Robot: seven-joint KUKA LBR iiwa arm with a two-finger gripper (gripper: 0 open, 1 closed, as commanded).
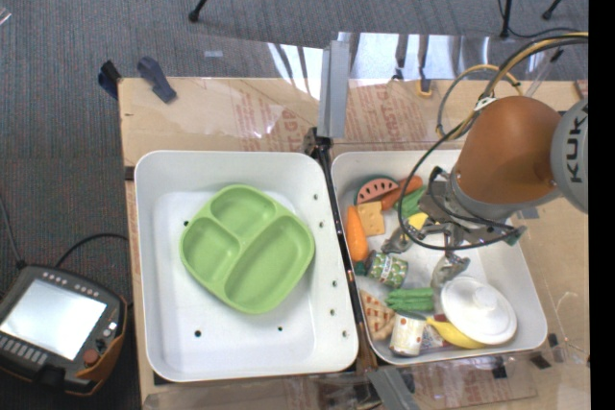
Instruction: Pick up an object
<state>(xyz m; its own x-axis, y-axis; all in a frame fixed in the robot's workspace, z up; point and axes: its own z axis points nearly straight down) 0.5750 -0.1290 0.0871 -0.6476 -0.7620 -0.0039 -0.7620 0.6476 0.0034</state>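
My gripper [423, 254] hangs low over the middle of the right bin [531, 302], under the arm's orange band [504, 149]. Its two fingers stand apart, open, with nothing between them. Just below the left finger [396, 243] lies a small can with a green label [387, 270]. Toy foods crowd the bin's left side: an orange carrot [356, 233], a watermelon slice [377, 187], a yellow cracker [371, 218], green beans [411, 301] and a waffle [377, 314]. A white lidded bowl [478, 310] sits beside the right finger [449, 270].
The left bin [159, 197] holds a green divided plate [248, 247]. A banana [454, 334] and a small cup [408, 335] lie at the right bin's front edge. Cables loop above the arm. A teach pendant [58, 326] rests on the floor at the left.
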